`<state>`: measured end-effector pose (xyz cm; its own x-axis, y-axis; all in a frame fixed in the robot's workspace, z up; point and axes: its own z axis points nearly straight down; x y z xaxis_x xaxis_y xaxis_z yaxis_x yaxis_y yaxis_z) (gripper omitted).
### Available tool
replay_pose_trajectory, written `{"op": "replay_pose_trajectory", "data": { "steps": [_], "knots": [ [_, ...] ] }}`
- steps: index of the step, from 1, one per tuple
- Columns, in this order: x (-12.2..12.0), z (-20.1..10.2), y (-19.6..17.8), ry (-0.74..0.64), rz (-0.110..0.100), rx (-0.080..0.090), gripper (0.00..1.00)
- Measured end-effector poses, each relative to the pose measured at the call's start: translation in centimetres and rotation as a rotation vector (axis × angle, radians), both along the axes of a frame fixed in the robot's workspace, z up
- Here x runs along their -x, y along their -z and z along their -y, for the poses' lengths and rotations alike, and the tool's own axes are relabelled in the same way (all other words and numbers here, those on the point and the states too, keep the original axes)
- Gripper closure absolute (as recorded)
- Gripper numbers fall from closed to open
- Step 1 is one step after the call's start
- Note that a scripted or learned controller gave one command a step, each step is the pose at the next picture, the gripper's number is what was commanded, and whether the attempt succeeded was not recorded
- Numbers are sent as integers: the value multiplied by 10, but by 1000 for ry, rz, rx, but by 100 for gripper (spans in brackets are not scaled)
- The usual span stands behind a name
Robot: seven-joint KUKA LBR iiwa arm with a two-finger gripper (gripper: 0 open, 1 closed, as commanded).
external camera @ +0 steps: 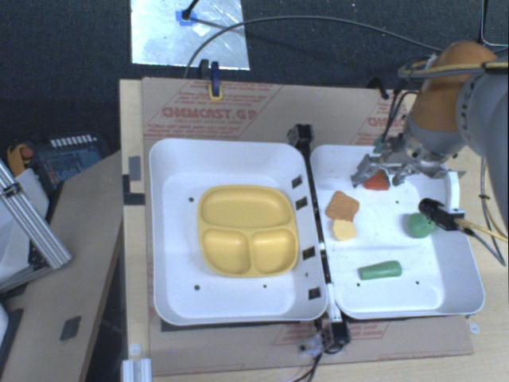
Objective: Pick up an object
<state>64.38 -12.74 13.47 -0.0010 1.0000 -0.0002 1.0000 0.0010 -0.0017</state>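
Observation:
My gripper (380, 173) is low over the far part of the right bin (457, 293), open, its grey fingers spread to either side of a small red object (377, 183) that rests on the bin floor. An orange-brown piece (342, 205) and a small pale yellow piece (344, 230) lie just left of and nearer than the gripper. A round green object (417, 225) sits to the right. A green cylinder (379, 270) lies across the near part of the bin.
The left bin (171, 293) holds a yellow divided plate (247, 229). A black hinge strip (312, 213) runs between the bins. The arm's grey and orange wrist (449, 94) hangs over the right bin's far right corner.

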Motion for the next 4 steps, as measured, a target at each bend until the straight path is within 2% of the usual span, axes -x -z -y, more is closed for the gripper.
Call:
{"op": "replay_pose_trajectory", "data": {
  "steps": [1,3,4],
  "knots": [
    [-2,0,-15,-1,7,1,100],
    [-5,-3,-134,-4,9,1,100],
    [15,-58,-134,-7,2,-1,100]
  ]
}}
